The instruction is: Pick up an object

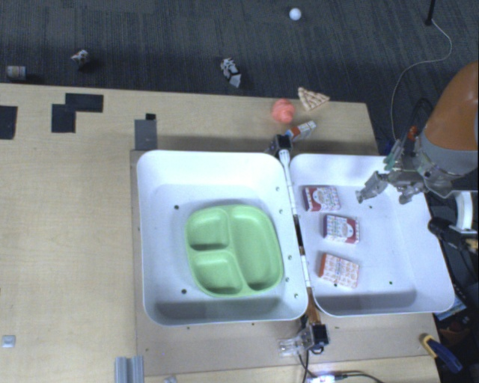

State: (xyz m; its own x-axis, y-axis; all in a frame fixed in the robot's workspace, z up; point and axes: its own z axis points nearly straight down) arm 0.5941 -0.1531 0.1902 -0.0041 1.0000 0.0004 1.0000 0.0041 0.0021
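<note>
Three small red-and-white packets are laid flat in a column at the right bin's left side: far (321, 198), middle (340, 228), near (339, 270).

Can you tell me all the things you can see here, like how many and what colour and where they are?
Shallow white plastic bins: 2, white, side by side on the bench, left bin, right bin.
Green divided plastic plate: 1, light green, three compartments, in the left bin.
Small red-and-white packets: 3, in a column in the right bin, top, middle, bottom.
Pink ball: 1, pink, on the bench behind the bins.
Small triangular piece: 1, tan, beside the pink ball.
Small white ball: 1, white, on the dark floor beyond the bench.
Robot arm: 1, grey with an orange band, gripper above the right bin.
</note>
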